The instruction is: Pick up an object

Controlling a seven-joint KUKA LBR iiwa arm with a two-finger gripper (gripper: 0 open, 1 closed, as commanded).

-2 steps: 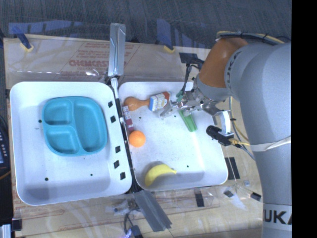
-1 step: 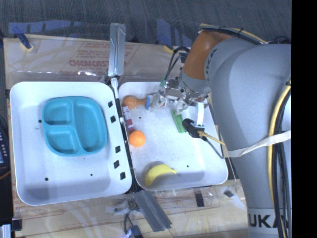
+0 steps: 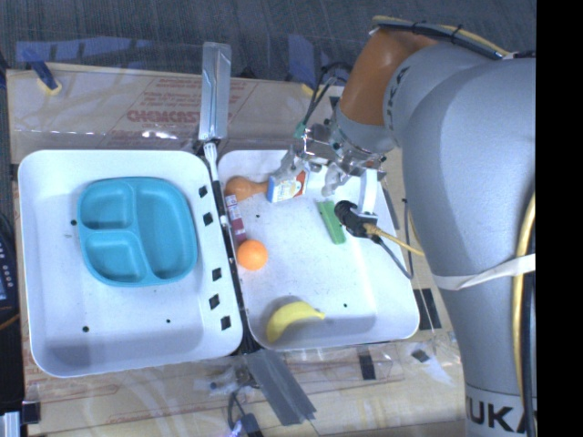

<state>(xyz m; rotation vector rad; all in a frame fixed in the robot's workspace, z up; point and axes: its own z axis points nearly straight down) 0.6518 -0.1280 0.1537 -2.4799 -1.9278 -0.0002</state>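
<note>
Camera view, slanted look down on the bench: two shallow white bins side by side. The left white bin [image 3: 46, 271] holds a teal plastic plate with three compartments [image 3: 137, 230], lying flat toward the bin's upper middle.

The right white bin [image 3: 383, 312] holds several small things. An orange ball-shaped fruit [image 3: 252, 255] sits near the left wall, about mid-bin. A yellow banana-like curved piece [image 3: 291, 319] lies near the front edge. A small green stick-shaped item [image 3: 332, 221] lies slanted right of centre. A tan rounded object [image 3: 242, 188] sits in the far left corner, and a slim dark red item [image 3: 234, 218] lies along the divider wall just below it (too small to say what it is).

The grey arm with its orange band comes in from the right and reaches over the far part of the right bin. The two-finger gripper [image 3: 305, 167] is low over that far end – right at a small white carton with blue and red print [image 3: 286, 188], which lies just beside the tan rounded object. One metal finger [image 3: 293, 159] appears to touch or overlap the carton's upper edge, but I cannot tell whether the carton is actually between the fingers – nor whether the grip is closed or released; the wrist hardware blocks it.
</note>
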